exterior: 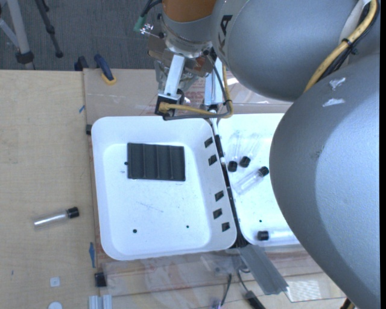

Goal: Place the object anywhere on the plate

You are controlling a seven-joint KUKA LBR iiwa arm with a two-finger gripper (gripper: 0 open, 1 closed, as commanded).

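Claw [190, 90]: it hung above the far rim of the left bin, close to the corner where the two bins met. Whether it was wide, narrow or holding something could not be told.
Arm [325, 151]: grey, with the orange band [188, 9] above the wrist. It came in from the right and covered a large part of the right bin.
Left bin [114, 238]: white and shallow, on the desk [36, 139]. A row of small black clips [219, 195] sat along its right wall, and two small dark specks [134, 230] marked the near part of its floor.
Plate [155, 162]: black, rectangular and ribbed. It lay flat in the far half of the left bin, apart from the walls.
Right bin [256, 124]: white, touching the left bin along its side.
Vial in the right bin [248, 179]: clear with a black cap, lying tilted near the left wall of that bin, well apart from the plate.
Two black caps [238, 163]: just beside each other, a little farther than that vial.
Near vial [271, 235]: black cap to the left, lying at the near wall of the right bin, partly under the arm.
Vial on the desk [55, 217]: clear with a black cap on its right end, lying outside the bins, left of the left bin.
Blue clamp [107, 71]: on the far edge of the desk, left of the claw.
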